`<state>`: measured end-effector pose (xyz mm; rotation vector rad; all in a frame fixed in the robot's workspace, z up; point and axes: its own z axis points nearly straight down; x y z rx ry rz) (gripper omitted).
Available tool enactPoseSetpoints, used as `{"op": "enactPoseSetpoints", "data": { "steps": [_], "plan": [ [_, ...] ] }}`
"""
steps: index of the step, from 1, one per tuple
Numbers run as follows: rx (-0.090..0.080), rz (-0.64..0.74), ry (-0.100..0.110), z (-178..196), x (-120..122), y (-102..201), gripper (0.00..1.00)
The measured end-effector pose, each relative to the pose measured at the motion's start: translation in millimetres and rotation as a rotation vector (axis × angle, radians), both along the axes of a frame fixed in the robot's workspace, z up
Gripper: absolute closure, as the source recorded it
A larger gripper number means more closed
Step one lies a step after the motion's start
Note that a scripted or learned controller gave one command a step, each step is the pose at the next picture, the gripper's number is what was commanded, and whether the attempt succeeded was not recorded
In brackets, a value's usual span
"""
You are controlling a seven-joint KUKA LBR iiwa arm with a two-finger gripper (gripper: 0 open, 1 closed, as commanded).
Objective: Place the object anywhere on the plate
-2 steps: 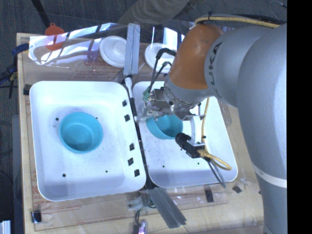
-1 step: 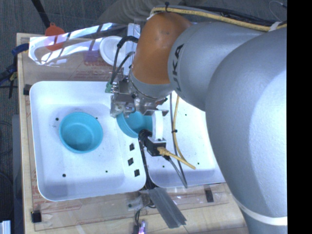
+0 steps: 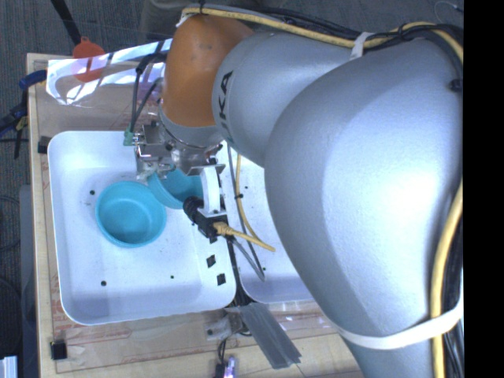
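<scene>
Left white bin (image 3: 79,290) holds a blue bowl (image 3: 131,215) (mouth upward); end effector (image 3: 157,168) grip unclear

1. Left bin (image 3: 71,290): shallow, white, with small dark marks dotted on its floor.
2. Right bin (image 3: 272,290): white, touching the left bin along their shared rim.
3. Bench (image 3: 47,109): pale, bearing both bins.
4. Clear plastic (image 3: 94,69): crumpled on the bench above the left bin.
5. Orange thing (image 3: 88,51): small, just beside the plastic, at the bench's far edge.
6. Floor (image 3: 24,14): dark grey, beyond the bench.
</scene>
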<state>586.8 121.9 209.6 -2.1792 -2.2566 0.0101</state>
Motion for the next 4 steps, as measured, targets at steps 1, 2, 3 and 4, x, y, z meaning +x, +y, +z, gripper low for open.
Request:
{"op": "enactPoseSetpoints", "data": {
  "steps": [1, 2, 3, 4],
  "plan": [
    [0.001, 0.000, -0.003, 1.8, 0.8, 0.0, 0.00],
    [-0.001, -0.067, -0.002, -34.1, -59.6, 62.4, 0.00],
    [-0.002, -0.320, -0.002, -119.4, -107.4, 70.5, 0.00],
    [-0.001, -0.632, -0.006, -29.4, -104.2, 74.7, 0.00]
  ]
}}
